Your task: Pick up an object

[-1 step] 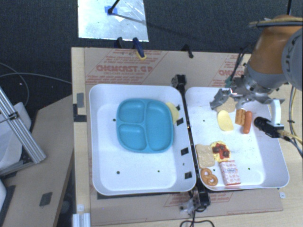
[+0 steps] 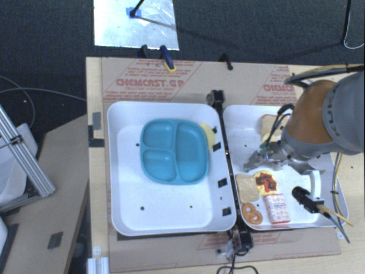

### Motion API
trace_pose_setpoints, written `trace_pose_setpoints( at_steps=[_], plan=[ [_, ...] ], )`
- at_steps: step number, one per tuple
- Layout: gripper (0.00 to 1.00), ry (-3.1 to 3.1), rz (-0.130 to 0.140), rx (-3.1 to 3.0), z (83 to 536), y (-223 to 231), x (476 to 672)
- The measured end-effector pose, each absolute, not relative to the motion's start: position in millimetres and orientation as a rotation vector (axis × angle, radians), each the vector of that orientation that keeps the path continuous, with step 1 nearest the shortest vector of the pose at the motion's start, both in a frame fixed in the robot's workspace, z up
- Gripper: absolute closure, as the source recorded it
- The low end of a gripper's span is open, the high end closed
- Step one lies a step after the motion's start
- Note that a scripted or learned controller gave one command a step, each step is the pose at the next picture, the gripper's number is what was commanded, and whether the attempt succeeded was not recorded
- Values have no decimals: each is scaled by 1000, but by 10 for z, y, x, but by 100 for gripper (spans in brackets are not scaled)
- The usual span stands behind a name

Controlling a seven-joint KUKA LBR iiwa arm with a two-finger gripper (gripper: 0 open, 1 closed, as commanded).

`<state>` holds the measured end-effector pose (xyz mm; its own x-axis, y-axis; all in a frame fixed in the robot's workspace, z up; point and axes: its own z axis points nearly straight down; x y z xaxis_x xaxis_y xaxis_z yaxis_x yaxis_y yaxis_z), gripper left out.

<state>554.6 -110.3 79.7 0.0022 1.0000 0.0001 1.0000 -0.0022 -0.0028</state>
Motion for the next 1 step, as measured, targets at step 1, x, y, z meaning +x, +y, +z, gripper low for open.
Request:
trace_pose_setpoints(
  at_steps=[1],
  plan=[
    [0,-2231,-7,-2212,1894,-403,4960]
  ],
)
